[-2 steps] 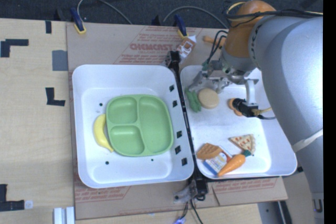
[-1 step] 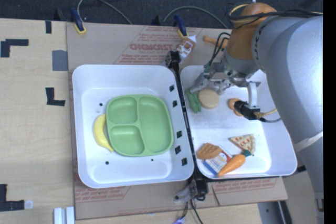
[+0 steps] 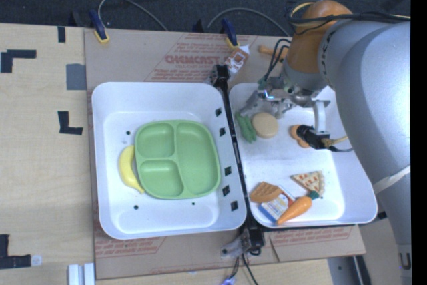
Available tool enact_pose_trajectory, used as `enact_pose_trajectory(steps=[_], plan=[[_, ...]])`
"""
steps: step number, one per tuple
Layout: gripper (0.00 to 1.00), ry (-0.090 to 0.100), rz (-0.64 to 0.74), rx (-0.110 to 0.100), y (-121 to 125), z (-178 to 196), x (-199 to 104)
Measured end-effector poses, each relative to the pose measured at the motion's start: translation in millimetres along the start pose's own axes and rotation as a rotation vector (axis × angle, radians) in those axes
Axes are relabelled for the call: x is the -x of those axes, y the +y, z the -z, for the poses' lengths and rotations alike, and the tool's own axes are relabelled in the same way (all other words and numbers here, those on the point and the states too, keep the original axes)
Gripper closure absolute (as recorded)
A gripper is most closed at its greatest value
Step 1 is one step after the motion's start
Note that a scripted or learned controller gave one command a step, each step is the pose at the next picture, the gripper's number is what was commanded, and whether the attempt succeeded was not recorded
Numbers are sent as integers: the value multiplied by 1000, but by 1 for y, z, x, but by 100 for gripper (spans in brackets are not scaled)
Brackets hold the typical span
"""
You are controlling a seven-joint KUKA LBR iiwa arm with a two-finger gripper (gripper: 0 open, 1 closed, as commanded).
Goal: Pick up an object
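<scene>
The grey arm (image 3: 367,83) reaches over the right bin (image 3: 353,210), and its gripper (image 3: 267,103) is low at the far left part of that bin; I cannot tell how the pincer stands. In the left bin (image 3: 107,163) lies a green divided plate (image 3: 177,159) with a banana (image 3: 128,170) touching its left edge. Just beside the gripper are a round beige bun (image 3: 265,125) and a green item (image 3: 245,128). Near the front are a carrot (image 3: 295,207), a waffle slice (image 3: 308,181) and a brown cookie (image 3: 264,191).
</scene>
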State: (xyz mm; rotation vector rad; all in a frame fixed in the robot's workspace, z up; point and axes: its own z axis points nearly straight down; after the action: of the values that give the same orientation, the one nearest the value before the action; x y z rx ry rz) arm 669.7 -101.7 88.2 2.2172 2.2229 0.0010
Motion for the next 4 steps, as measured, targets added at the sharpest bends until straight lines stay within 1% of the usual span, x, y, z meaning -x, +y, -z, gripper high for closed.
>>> enact_pose_trajectory(steps=[1,2,3,4], plan=[[0,1,0,8,-5,1,4],[0,3,0,4,1,0,9],[0,-2,-2,9,-6,1,6],[0,-3,-3,9,-25,1,-5]])
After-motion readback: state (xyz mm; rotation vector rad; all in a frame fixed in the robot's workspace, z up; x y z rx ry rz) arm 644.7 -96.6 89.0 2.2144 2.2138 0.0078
